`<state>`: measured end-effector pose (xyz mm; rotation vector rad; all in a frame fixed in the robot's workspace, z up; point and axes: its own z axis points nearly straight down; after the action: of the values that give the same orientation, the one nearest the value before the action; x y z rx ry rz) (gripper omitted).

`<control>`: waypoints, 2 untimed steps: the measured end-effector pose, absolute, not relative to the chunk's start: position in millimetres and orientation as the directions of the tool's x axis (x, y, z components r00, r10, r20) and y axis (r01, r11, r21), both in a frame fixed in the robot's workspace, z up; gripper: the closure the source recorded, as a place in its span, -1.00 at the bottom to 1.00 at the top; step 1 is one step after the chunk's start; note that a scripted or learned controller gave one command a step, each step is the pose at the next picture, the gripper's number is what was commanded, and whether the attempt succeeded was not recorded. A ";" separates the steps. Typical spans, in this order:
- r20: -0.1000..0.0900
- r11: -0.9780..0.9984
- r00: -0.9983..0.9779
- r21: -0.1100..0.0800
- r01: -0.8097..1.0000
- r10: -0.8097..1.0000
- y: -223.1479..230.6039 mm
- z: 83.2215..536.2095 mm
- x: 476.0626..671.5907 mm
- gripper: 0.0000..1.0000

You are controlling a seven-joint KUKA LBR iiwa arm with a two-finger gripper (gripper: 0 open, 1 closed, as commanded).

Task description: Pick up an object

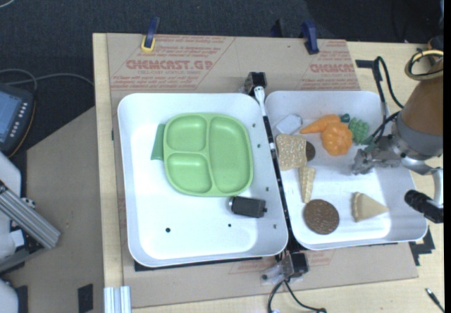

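Observation:
My gripper (365, 162) hangs low over the right bin (398, 185), in its middle right part, under the arm's orange band (426, 103). To its left lie an orange pepper (337, 138), a carrot (320, 124) and a green leafy piece (359, 128). A pale wedge (368, 207) sits just below the gripper, and a round brown cookie (321, 216) lies near the front. A square cracker (290, 151), a thin yellow wedge (307, 182) and a small white-grey piece (288, 123) lie along the bin's left side. Nothing is visibly held.
The left bin (204, 237) holds a green divided plate (208, 153) and a small black block (247, 206). The wall between the bins (271, 163) runs down the middle. Clamps (149, 35) sit at the bench's back edge.

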<state>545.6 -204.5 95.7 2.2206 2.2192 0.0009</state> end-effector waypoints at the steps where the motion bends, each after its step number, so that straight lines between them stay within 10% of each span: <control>1: -0.003 0.000 0.000 0.006 1.000 1.000 -203.8 138.7 548.0 1.00; 2: -0.003 0.001 -0.001 0.006 1.000 1.000 -201.1 182.4 550.5 1.00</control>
<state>550.5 -201.1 182.4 2.2157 2.2183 0.0037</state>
